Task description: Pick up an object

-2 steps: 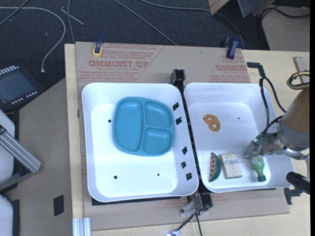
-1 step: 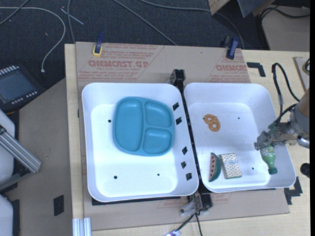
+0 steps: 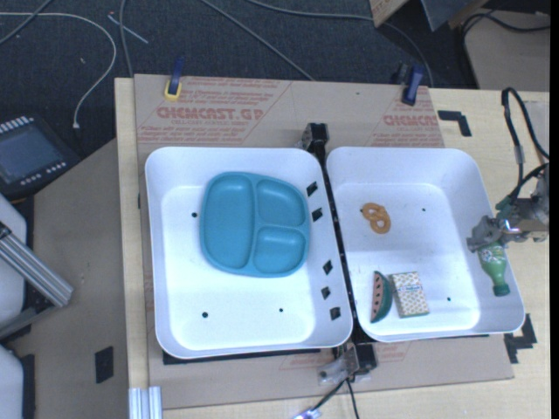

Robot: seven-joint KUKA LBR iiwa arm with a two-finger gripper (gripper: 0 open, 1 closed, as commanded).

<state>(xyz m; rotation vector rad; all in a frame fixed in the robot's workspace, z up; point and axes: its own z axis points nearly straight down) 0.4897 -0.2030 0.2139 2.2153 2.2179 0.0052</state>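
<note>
In the right bin (image 3: 437, 168) lie a small brown pretzel (image 3: 376, 217), a watermelon slice (image 3: 379, 296) and a small speckled box (image 3: 409, 293) beside the slice. A green bottle (image 3: 496, 269) rests on that bin's right rim. My gripper (image 3: 504, 228) is a small metallic shape at the far right, just above the bottle's top end. I cannot tell whether it touches the bottle.
The left bin (image 3: 175, 312) holds a blue divided plate (image 3: 255, 223). Black clips run along the seam between the bins (image 3: 325, 234). Cables (image 3: 524, 147) hang at the right edge, above the gripper. The bins sit on a cardboard sheet (image 3: 218, 112).
</note>
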